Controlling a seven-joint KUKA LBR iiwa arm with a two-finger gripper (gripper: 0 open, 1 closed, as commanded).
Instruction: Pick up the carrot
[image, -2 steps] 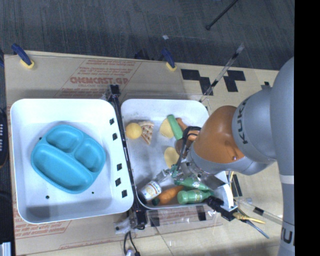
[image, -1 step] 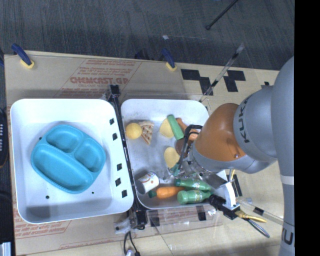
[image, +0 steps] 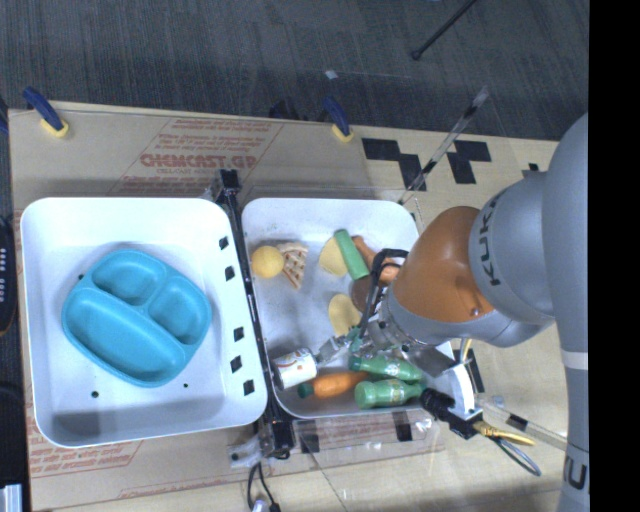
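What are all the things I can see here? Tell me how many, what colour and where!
Bins: two, white, side by side on the bench.
Divided plate: one, blue, in the left bin.
Carrot: one, orange, near the front of the right bin.
Bottles: two, green, right of the carrot.
Can: one, white, left of the carrot.
Lemon: one, yellow, back left of the right bin.
Cucumber-like piece: one, green, at the back of the right bin.
Clamps: two, blue with yellow tips, at the bench's far edge.
Arm: one, grey with an orange band, over the right bin.
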